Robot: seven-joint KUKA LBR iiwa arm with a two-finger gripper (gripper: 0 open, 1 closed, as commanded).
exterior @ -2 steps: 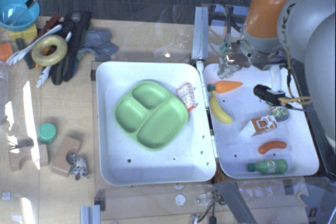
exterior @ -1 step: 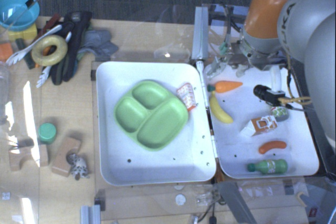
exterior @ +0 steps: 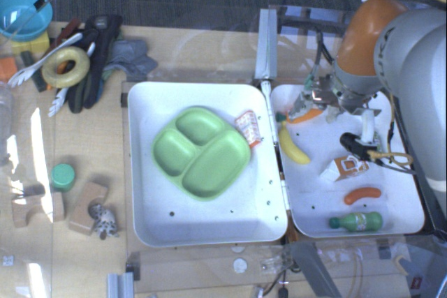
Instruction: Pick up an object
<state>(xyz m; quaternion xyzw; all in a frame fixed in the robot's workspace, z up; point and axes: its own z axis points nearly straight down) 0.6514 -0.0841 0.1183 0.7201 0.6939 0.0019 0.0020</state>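
The big grey arm (exterior: 412,59) with its orange band (exterior: 367,31) reaches down into the right bin (exterior: 408,216), and its gripper (exterior: 318,100) hangs low at the top end of that bin, right by a small orange thing that looks like a carrot (exterior: 307,116). I think the arm is at the step of going down to grab, and no thing is lifted yet. The gripper is a dark, shiny jumble from up here, so I cannot tell if it is open or closed, or if it has hold of the carrot. The carrot lies flat on the bin floor, just below the gripper. Its long side runs across and a bit upward, one end toward the yellow banana (exterior: 293,146) and the other toward the arm. Which end is the pointy one is too small to see. For the next move, I think the gripper should come straight down with the carrot's thin middle between its two sides, squeeze, and then rise slowly. If it sits off to one side, the carrot may slip away. The banana lies just below the carrot, near the wall by the left bin (exterior: 150,220). A green divided plate (exterior: 202,152) rests in that left bin, well apart from the carrot.
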